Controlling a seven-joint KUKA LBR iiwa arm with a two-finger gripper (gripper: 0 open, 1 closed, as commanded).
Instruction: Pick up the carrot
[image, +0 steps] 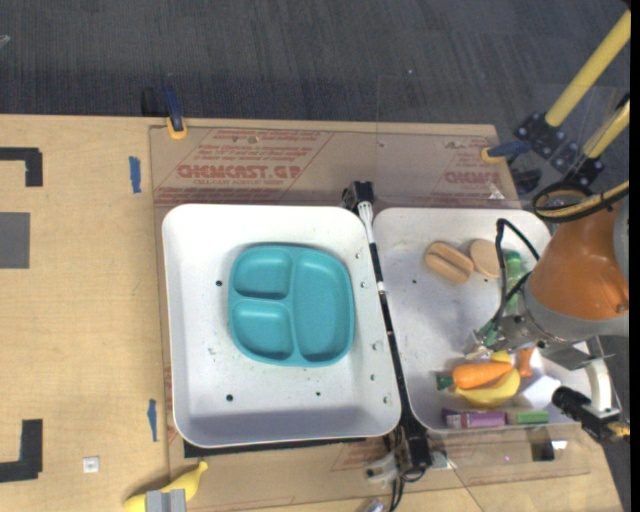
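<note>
The carrot (479, 375) is an orange piece with a green end, lying near the front of the right bin (420, 290). It rests against a yellow banana (492, 393) just in front of it. My gripper (508, 343) reaches in from the right under the orange-banded wrist (585, 270) and sits right above the carrot's right end. The wrist hides how the gripper meets the carrot.
In the right bin, two tan bread-like pieces (449, 262) lie at the back and a purple and green bar (490, 419) lies along the front wall. The left bin (190, 300) holds a teal divided plate (293, 304).
</note>
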